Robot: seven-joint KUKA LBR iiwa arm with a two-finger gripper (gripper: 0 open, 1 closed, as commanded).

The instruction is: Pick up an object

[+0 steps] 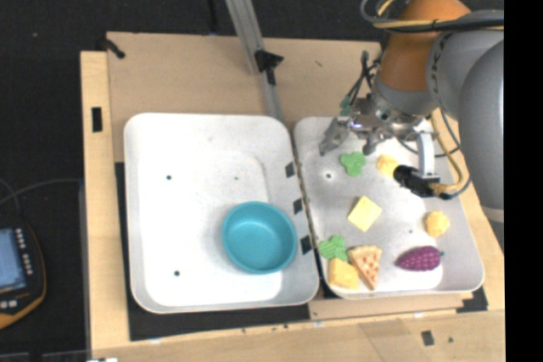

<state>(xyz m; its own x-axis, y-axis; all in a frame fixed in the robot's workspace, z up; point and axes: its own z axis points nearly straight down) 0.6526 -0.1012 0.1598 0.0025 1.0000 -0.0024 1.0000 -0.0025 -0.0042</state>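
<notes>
Hovering gripper (349,134), fingers apart, just above green toy (352,162) in right bin (472,254); approaching — next needing descent, closing.

Grey arm with orange band enters from the upper right; its gripper (349,136) points down, right of centre.

- We count two white bins (153,182), side by side.
- One blue bowl (257,236).
- Two green leafy pieces (352,162).
- One yellow block (365,214).
- One pizza slice (366,264).
- One purple grape bunch (419,258).
- Three other yellow pieces (437,223).
</notes>
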